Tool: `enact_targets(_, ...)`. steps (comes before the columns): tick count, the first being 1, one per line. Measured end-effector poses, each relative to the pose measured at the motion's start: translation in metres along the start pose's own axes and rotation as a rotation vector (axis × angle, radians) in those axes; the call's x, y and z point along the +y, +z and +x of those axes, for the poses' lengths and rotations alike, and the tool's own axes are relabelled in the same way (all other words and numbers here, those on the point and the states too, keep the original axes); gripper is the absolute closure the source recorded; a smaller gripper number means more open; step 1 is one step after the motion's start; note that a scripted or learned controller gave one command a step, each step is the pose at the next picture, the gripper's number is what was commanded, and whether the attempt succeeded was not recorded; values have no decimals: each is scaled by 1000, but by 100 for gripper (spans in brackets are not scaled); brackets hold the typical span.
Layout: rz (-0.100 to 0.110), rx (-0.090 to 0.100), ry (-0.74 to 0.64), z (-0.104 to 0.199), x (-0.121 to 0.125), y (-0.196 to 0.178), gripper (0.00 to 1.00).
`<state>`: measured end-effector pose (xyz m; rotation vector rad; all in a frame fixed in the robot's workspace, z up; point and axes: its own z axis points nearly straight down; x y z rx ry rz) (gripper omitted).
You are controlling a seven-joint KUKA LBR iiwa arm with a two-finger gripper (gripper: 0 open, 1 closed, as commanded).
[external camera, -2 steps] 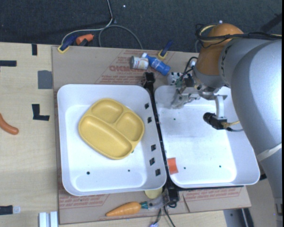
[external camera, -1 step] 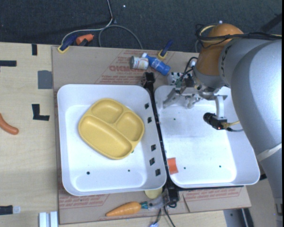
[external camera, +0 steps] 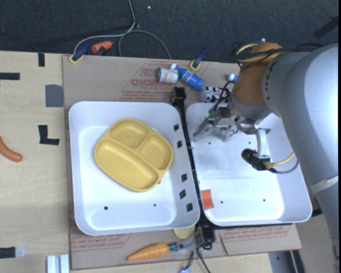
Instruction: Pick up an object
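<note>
A small orange block (external camera: 206, 198) lies on the floor of the right bin (external camera: 284, 206), near its front left corner. In the left bin (external camera: 82, 209) rests a yellow divided plate (external camera: 134, 153). My gripper (external camera: 215, 131) hangs over the back left part of the right bin, well behind the orange block. Its two grey fingers (external camera: 201, 132) are spread apart, open, with nothing between them. The grey arm with its orange band (external camera: 251, 85) comes in from the right.
A black cable plug (external camera: 257, 159) hangs off the wrist over the right bin. Behind the bins lie a blue and white bottle (external camera: 181, 75) and an orange clamp (external camera: 94, 48). A toy carrot (external camera: 149, 251) sits in front, and a sausage (external camera: 7, 148) lies far left.
</note>
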<state>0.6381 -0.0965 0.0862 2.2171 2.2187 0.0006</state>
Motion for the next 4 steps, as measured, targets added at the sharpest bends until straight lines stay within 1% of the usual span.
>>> enact_targets(1,9,0,-2,0,30,1,0)
enact_targets(2,6,-1,0,0,30,1,0)
enact_targets(3,5,2,1,1,4,-10,0)
enact_targets(4,8,2,-2,-2,30,1,0)
